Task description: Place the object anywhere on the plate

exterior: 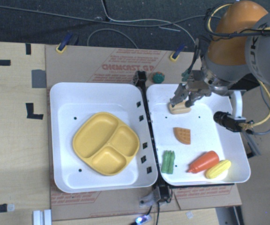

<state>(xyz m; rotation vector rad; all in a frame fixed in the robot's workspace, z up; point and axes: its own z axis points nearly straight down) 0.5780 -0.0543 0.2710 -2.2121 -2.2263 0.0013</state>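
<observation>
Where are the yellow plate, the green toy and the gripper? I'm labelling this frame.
yellow plate (pixel 106 141): camera view, on the ridge where its compartments meet.
green toy (pixel 168 161): camera view, its middle, in the right bin.
gripper (pixel 181 103): camera view, at its fingertips, above a tan object.

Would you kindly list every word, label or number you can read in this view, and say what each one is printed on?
Red print on the cardboard sheet above the left bin: too blurred to read with certainty.
Red print along the cardboard's front edge: too small to read.
The yellow plate and the food items carry no text.
</observation>
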